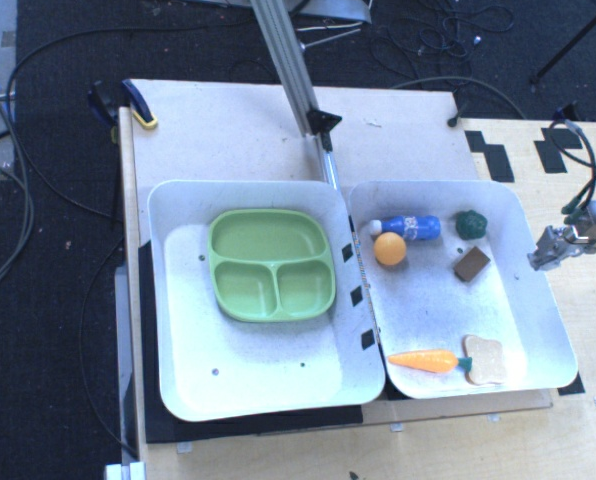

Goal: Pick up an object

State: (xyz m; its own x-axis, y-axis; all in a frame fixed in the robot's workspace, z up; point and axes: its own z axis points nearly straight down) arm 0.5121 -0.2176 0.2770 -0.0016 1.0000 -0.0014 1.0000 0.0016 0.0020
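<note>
green divided plate point(273, 265) in left bin point(178, 368) | black cables point(38, 58), apparently, on floor

So from my feed I'm looking down at a dark carpeted floor point(48, 268) with black cables point(38, 78) snaking all over it. A pale wooden bench point(238, 133) is sitting in the middle, strips of black tape point(490, 153) sticking to its right side. A grey metal pole point(283, 48) is slanting in from the top, and light is washing in blue-white at the left edge.
</note>
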